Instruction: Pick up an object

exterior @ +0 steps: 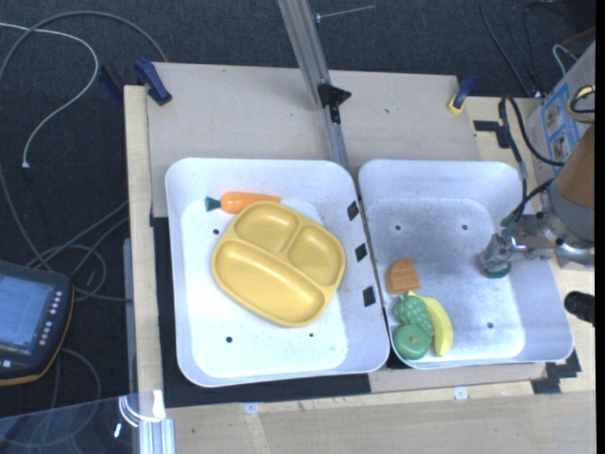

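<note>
My gripper (493, 259) hangs over the right part of the right bin (444, 183), above bare bin floor, with nothing visible between its fingers. Down at the bin's front left lie a small brown waffle-like piece (403, 275), a bunch of green grapes (410, 307), a yellow banana (439, 324) and a green apple (409, 341), packed close together. They sit well to the left of and below the gripper. In the left bin (189, 282) rests a yellow divided plate (278, 262), with an orange carrot (248, 200) just behind it.
A slanted metal pole (307, 41) runs from the top down to the gap between the bins. Blue and yellow clamps (151, 80) sit at the bench's back corners. Cables and a tablet (28, 320) lie on the floor to the left.
</note>
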`<state>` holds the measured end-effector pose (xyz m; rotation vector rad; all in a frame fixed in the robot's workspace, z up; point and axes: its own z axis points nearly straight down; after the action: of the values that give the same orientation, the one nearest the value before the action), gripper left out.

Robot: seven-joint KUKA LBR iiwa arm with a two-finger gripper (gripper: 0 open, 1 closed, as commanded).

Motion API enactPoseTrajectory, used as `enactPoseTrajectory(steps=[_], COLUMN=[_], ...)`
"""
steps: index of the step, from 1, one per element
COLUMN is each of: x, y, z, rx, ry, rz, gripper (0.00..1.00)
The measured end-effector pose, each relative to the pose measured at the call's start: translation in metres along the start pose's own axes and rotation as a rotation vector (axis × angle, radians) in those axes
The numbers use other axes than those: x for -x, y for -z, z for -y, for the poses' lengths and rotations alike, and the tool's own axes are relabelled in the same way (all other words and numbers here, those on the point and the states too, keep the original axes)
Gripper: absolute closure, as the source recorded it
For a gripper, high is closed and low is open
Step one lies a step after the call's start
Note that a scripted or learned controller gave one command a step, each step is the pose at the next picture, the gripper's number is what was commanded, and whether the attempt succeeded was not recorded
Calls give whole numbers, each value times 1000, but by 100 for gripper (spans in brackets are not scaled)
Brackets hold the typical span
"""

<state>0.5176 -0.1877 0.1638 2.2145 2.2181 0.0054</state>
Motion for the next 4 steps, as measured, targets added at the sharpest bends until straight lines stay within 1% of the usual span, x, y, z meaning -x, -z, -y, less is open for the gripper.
enactPoseTrajectory(steps=[1, 2, 3, 4], x=[0, 0, -57, -114], y=[47, 102, 101, 103], z=[6, 4, -20, -38], rx=[-1, 0, -4, -5], ry=[0, 1, 6, 6], rz=[0, 0, -4, -5], gripper=[100, 100, 100, 100])
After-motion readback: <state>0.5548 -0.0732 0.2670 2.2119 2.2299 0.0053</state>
